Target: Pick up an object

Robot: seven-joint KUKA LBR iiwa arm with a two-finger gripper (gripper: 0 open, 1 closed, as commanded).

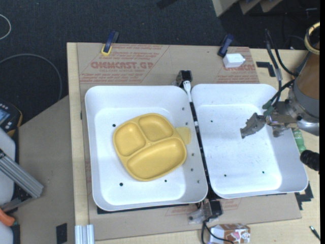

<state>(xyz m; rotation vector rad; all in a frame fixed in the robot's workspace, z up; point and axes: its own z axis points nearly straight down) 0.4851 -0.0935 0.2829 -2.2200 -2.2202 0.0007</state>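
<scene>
The gripper (250, 128) hangs over the right bin (244, 179), holding nothing; whether it is apart or together cannot be told. The only object, a yellow divided plate (149, 146), lies in the left bin (101, 111), well apart. The step in hand appears to be the approach: the next move calls for travel left across the divider and descent onto the plate's rim.

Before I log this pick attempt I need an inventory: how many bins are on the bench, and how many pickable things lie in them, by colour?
White bins: 2, the left bin and the right bin
Yellow things: 1, a divided plate with three compartments, lying in the left bin
Total: 3
The hand is over the right bin.
</scene>
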